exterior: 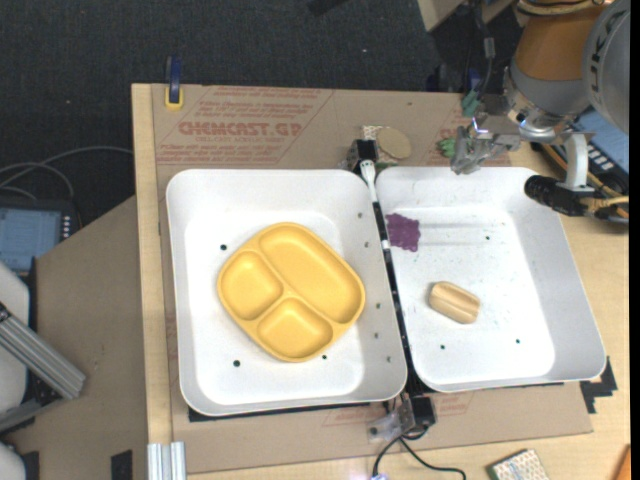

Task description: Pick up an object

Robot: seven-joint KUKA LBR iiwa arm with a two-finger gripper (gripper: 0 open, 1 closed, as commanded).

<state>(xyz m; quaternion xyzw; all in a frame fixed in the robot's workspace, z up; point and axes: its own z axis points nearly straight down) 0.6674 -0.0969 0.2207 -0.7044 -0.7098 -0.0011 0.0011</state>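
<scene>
The gripper (470,153) hangs over the far rim of the right bin (560,268), near its far-left corner; whether its fingers are spread or closed cannot be told, and nothing shows between them. In that bin a tan bread-roll-shaped block (454,302) lies near the middle, well apart from every wall. A purple scrap (403,231) sits close to the left wall. The left bin (190,268) holds a yellow divided plate (290,290), with bare floor around it. Both bins rest on the worktop (250,128).
</scene>
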